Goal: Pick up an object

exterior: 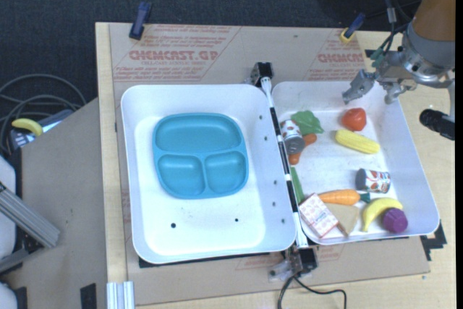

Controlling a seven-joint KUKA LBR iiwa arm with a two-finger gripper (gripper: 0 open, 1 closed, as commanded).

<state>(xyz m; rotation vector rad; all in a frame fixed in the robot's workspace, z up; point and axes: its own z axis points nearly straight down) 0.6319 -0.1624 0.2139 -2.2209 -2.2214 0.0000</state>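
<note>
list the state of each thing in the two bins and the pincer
blue plastic divided tray: flat in the left bin, nothing on it
red toy tomato: loose, just below the pincer
yellow toy corn cob: lying flat
orange toy carrot: lying flat
yellow toy banana: lying beside the purple round toy
pincer: open, over the right bin's far edge, holding nothing

Arm comes in from the upper right, orange band up top with the grey wrist below it, angled down and to the left. The end effector (376, 87) hangs low, its two fingers (357, 89) spread apart, I think, with nothing between them.
</note>
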